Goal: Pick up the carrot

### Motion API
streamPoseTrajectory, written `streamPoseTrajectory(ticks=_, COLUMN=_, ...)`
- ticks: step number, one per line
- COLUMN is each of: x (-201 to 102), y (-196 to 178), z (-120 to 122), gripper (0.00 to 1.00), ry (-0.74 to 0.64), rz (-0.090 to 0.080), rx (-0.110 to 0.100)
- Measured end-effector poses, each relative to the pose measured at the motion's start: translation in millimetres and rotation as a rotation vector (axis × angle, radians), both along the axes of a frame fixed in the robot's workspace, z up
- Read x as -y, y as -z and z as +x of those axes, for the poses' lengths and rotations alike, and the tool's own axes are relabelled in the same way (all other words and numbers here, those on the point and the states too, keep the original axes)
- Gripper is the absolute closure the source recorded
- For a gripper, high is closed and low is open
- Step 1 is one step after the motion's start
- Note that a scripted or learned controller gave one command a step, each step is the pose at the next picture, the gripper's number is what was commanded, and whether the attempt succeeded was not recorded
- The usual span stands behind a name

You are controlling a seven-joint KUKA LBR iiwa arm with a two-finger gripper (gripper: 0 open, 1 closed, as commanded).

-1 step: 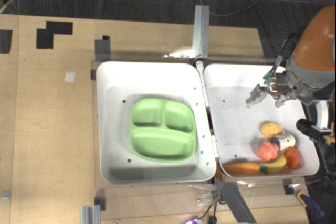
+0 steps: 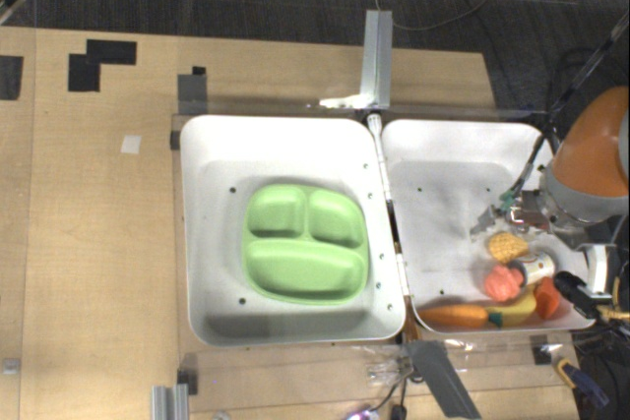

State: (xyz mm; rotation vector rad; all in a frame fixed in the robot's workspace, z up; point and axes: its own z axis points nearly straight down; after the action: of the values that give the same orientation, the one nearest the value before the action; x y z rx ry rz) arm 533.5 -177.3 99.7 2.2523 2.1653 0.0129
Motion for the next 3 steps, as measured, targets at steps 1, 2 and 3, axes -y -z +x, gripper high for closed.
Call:
streamPoseTrajectory(ticks=1, x=-5.2, y=4.4, z=7.5, gripper=0.0, ry=-0.306, rz=-0.011, rx=0.006)
streamPoseTrajectory(ticks=2, x=7.7, y=8.9, z=0.4, gripper=0.0, ry=-0.567, rz=-0.007, rx=-0.002)
streamPoseTrajectory(ticks=3, x=5.2, y=-0.3, z=1.9, gripper=1.0, ry=-0.568, rz=-0.003, rx=-0.001)
